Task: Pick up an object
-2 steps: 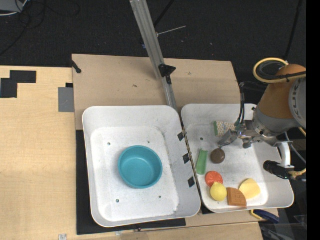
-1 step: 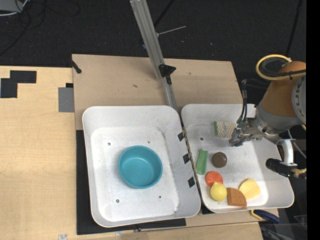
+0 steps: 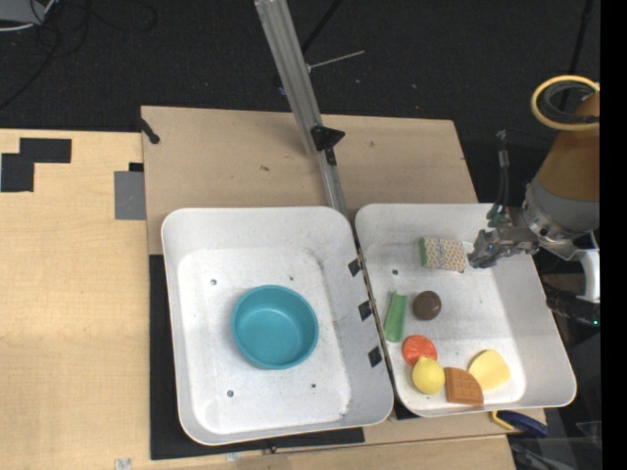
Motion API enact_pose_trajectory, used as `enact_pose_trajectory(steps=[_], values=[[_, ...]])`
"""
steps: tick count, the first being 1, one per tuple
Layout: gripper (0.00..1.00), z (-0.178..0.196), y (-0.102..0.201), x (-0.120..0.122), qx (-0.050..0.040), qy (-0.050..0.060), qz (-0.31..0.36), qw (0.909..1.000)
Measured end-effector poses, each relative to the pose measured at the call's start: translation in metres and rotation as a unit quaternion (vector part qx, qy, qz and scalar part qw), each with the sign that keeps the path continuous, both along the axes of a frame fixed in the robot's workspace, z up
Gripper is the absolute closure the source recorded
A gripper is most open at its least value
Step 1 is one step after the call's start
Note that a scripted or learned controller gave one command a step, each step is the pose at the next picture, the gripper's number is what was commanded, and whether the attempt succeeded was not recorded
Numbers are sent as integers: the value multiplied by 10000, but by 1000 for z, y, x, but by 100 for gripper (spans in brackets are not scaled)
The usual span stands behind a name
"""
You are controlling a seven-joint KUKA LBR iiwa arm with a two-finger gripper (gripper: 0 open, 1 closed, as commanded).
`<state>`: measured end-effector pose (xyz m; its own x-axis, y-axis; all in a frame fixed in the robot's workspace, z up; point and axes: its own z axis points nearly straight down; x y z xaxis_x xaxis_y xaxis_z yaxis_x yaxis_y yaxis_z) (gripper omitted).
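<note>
The right bin (image 3: 529, 302) holds several small objects: a patterned block with a green end (image 3: 443, 254), a brown ball (image 3: 426, 305), a green stick (image 3: 395, 316), a red tomato-like piece (image 3: 419, 348), a yellow lemon (image 3: 427, 376), a brown wedge (image 3: 462, 386) and a yellow piece (image 3: 490, 369). My gripper (image 3: 487, 251) hangs over the upper right part of this bin, just right of the patterned block, with nothing seen between its fingers.
A teal bowl (image 3: 275, 326) sits in the left bin (image 3: 196, 262). A metal rail (image 3: 297, 86) slants down from the top toward the gap between the bins. The arm's grey and orange body (image 3: 568, 179) stands at the right edge.
</note>
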<state>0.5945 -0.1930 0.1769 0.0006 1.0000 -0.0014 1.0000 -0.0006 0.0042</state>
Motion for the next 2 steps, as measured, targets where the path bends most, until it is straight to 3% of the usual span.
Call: enact_pose_trajectory(steps=[2], values=[[100,96,4,0,2,-1,3,10000]])
